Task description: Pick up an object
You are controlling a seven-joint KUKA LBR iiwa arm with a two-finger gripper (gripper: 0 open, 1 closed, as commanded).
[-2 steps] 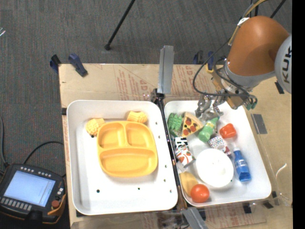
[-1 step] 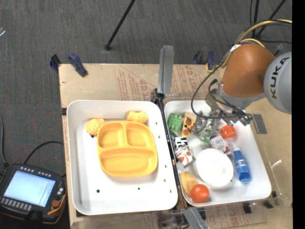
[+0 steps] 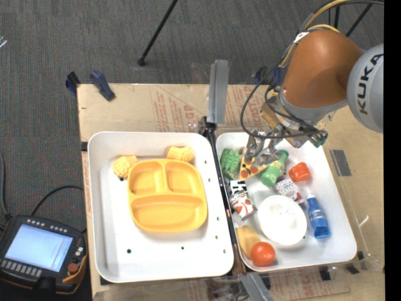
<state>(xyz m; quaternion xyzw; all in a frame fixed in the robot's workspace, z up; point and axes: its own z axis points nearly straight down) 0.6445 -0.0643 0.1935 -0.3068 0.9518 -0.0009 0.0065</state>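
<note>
Two-finger gripper [image 3: 258,148] hangs low in right white bin [image 3: 338,231], above flat pizza-slice toy [image 3: 252,167], beside green plastic bottle [image 3: 273,171]; can't tell its state; nothing visibly held, pick looks not done, grasp and lift left

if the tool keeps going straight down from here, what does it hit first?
Probably the pizza slice, which lies right under the tool in the right bin; the green bottle sits just beside. Depth is unclear.
</note>
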